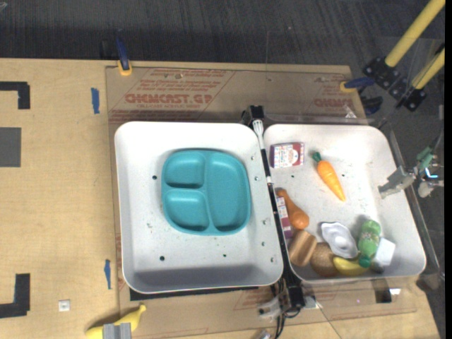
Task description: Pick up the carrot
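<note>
Yellow clamp handles point(116, 322) lay at the near edge of the table point(56, 210), closest to where the camera looked down. Beyond them sat the two white bins side by side.

As for progress, I judged the job barely begun. The carrot point(330, 176) lay untouched on the floor of the right bin point(367, 141), orange with a green top, tilted with its leafy end toward the far wall and well apart from the pile at the near side. The end effector point(409, 179) hovered at the bin's right rim, off to the carrot's right and not touching it; it was too small and blurred at the edge for me to tell how it was set. Reaching over, closing on the carrot and lifting were all left to do.

The left bin point(134, 189) held a teal divided plate point(207, 191). The right bin also held a small purple-labelled packet point(287, 155) near the far wall, and a cluster of toy foods point(339, 246) heaped along its near side.
</note>
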Robot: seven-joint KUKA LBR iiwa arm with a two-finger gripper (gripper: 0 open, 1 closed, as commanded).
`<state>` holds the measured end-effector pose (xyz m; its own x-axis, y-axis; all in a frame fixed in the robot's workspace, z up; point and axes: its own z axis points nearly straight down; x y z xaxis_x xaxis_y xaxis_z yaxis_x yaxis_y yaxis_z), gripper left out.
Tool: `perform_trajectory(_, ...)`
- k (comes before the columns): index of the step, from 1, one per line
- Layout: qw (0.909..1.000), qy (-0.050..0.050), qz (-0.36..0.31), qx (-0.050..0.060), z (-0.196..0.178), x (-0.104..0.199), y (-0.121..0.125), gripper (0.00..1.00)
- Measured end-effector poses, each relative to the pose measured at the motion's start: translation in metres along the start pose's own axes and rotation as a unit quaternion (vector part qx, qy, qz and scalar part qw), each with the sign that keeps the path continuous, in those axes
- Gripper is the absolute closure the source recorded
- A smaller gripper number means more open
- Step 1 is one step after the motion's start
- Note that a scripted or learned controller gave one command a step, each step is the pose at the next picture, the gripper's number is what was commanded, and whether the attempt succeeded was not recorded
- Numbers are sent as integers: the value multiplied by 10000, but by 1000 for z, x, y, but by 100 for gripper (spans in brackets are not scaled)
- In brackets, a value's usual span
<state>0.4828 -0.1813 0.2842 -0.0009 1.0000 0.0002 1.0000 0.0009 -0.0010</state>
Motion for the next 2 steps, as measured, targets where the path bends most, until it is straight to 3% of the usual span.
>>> perform_trajectory(1, 9991, -26, 409, -51, 152, 22, -1, 0)
perform_trajectory(2, 9979, -6, 652, -58, 195, 28, 70, 0)
